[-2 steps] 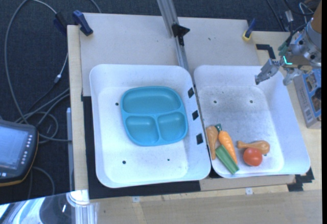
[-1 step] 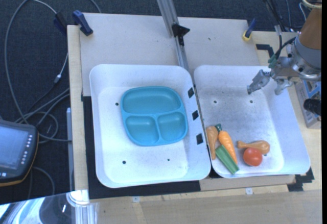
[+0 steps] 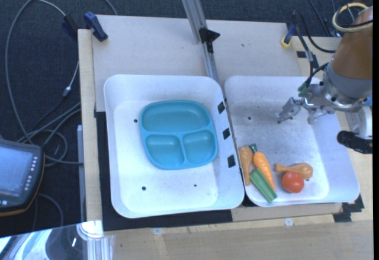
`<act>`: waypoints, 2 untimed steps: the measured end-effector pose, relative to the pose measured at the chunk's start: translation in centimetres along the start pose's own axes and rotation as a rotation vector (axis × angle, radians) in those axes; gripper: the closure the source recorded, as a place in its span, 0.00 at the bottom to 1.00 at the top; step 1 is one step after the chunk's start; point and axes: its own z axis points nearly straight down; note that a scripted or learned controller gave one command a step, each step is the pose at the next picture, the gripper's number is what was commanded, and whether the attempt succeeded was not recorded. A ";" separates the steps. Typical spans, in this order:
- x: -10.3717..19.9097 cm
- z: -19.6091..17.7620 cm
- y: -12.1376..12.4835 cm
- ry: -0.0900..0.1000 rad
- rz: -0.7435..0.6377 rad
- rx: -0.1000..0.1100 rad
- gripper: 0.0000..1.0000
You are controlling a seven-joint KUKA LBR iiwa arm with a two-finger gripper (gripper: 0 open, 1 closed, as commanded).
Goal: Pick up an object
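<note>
Pick not yet made: gripper (image 3: 294, 112) poised at 12 o'clock in right bin (image 3: 337, 152), finger spread indiscernible, nothing seen held; toy vegetables (image 3: 273, 174) ungrasped at 6 o'clock.

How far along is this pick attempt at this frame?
Done: the arm has reached into the right bin. In hand: nothing visible; the gripper hangs over bare bin floor, apart from the toys. Left: the whole pick. The carrot, green piece, tomato and orange-brown piece all lie at the bin's near edge. The blue tray sits in the left bin.
</note>
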 end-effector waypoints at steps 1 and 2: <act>-0.4 4.7 -0.8 0.000 0.000 -0.001 0.00; -0.4 3.2 -0.5 -0.001 -0.002 -0.010 1.00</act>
